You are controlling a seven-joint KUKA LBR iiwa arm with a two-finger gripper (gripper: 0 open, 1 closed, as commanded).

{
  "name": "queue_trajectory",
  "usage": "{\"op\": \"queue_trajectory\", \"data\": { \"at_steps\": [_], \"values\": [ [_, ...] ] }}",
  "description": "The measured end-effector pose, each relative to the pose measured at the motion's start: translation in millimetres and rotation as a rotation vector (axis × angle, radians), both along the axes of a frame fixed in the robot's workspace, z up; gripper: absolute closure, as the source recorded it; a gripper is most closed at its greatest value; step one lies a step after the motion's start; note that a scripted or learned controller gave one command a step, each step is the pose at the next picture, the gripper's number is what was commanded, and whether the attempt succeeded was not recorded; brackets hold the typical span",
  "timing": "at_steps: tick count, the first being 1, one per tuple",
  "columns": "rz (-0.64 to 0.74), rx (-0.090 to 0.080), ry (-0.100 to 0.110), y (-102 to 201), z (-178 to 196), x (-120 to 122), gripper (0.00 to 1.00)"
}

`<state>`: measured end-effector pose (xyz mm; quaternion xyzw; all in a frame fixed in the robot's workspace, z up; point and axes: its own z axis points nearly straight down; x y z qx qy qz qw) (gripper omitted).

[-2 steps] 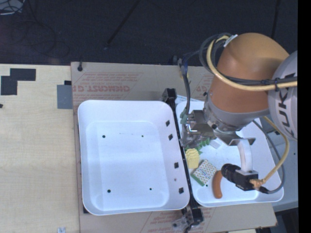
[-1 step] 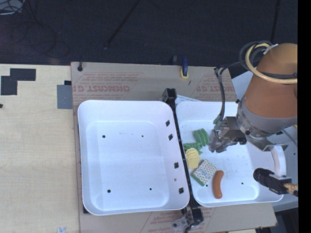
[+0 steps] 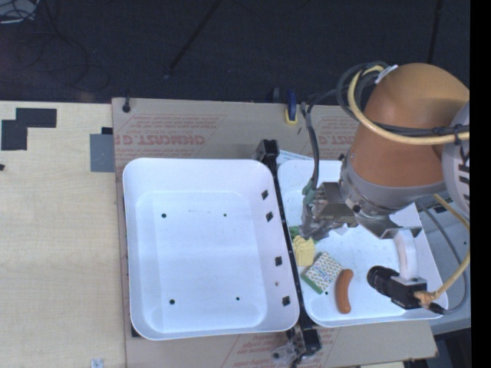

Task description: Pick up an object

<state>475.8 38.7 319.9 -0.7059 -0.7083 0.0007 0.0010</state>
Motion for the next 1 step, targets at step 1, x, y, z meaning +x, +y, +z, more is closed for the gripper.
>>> {"op": "queue_trajectory", "data": {
  "at_steps": [1],
  "values": [
    [0.001, 0.000, -0.008, 39.2, 55.7, 62.9, 1.00]
  ]
}}
